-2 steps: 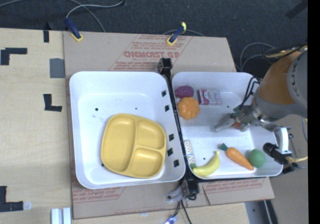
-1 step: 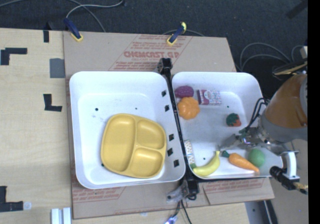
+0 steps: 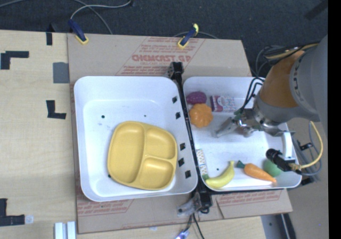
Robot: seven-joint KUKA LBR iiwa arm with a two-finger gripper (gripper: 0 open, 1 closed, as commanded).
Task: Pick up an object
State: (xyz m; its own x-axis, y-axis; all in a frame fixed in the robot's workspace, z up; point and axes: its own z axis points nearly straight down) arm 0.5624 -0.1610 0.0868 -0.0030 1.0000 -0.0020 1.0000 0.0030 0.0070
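The gripper [image 3: 224, 128] — fingers spread, nothing between them — should descend centred over the orange [image 3: 201, 116] just beside it before closing.

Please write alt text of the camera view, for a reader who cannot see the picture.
A grey robot arm reaches from the right into the right bin, its gripper low near an orange. That bin also holds a banana, a carrot and a purple item. The left bin holds a yellow divided plate.
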